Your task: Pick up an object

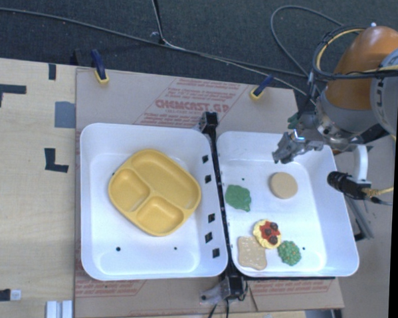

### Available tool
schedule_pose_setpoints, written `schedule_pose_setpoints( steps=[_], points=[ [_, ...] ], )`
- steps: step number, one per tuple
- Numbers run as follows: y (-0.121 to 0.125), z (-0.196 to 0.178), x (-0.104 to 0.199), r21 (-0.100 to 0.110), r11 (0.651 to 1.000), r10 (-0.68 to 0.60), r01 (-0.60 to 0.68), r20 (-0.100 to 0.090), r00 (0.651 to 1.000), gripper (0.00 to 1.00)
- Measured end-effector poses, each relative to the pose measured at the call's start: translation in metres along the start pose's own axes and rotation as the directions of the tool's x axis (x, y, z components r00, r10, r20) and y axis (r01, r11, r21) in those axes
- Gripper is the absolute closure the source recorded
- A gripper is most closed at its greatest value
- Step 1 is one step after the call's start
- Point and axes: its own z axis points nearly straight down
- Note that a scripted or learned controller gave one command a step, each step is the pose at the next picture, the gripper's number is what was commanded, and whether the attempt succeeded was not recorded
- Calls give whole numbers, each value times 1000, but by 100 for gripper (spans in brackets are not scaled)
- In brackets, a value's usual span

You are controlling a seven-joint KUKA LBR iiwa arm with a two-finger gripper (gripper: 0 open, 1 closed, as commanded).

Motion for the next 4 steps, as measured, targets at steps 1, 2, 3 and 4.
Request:
schedule_pose_setpoints(
  steps=[1, 2, 3, 4],
  points=[
    [-17, 13, 52, 2, 1000, -1, 1, 0, 1000, 100],
    [-31, 11, 94, 1, 1000, -1, 1, 0, 1000, 100],
    [-51, 5, 136, 2, 1000, -1, 1, 0, 1000, 100],
    [-79, 7, 192, 3, 1000, -2, 2, 0, 1000, 100]
  ],
)
